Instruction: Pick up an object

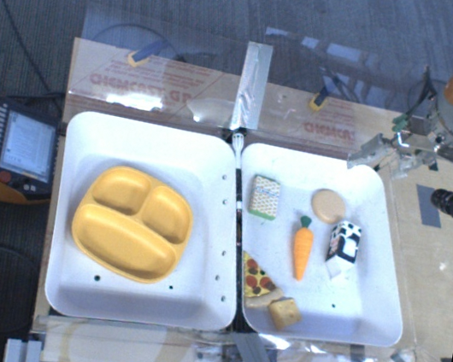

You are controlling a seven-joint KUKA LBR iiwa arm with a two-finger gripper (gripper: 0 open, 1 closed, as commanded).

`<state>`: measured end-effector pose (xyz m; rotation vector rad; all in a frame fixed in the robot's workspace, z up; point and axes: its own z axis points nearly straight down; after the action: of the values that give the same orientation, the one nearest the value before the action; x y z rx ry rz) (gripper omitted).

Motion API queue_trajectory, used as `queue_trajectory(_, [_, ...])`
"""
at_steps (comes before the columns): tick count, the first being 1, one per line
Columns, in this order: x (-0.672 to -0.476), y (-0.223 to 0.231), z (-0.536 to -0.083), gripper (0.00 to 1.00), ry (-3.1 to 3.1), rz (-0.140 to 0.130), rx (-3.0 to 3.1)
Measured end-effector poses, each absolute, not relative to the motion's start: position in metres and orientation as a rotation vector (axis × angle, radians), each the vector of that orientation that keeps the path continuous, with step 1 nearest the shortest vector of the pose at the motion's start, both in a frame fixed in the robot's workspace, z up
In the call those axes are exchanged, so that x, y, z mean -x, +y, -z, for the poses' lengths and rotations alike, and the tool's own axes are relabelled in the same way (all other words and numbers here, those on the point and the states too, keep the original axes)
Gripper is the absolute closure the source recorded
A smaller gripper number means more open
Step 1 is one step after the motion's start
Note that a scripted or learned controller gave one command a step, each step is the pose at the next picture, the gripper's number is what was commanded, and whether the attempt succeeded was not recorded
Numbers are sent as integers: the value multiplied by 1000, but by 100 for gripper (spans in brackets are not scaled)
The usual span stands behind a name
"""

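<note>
Bright, even overhead light; glare on clear plastic sheeting (222, 106); soft shadows.

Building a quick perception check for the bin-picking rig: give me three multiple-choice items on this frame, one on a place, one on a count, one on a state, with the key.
1. Where does the yellow divided plate lie?
A. in the left bin
B. in the right bin
C. on the bench outside the bins

2. How many things lie in the right bin?
A. three
B. six
C. nine

3. Where is the gripper?
A. down among the items in the right bin
B. over the left bin
C. by the right bin's far right corner, away from the items

Key: 1 A, the plate sits on the left bin floor. 2 B, the box, cookie, carrot, milk carton, pizza slice and bread cube. 3 C, it touches none of them.
</note>
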<state>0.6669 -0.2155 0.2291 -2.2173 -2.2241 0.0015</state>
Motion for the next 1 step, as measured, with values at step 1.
queue_trajectory(1, [-578, -162, -134, 0, -2163, -3, 2276])
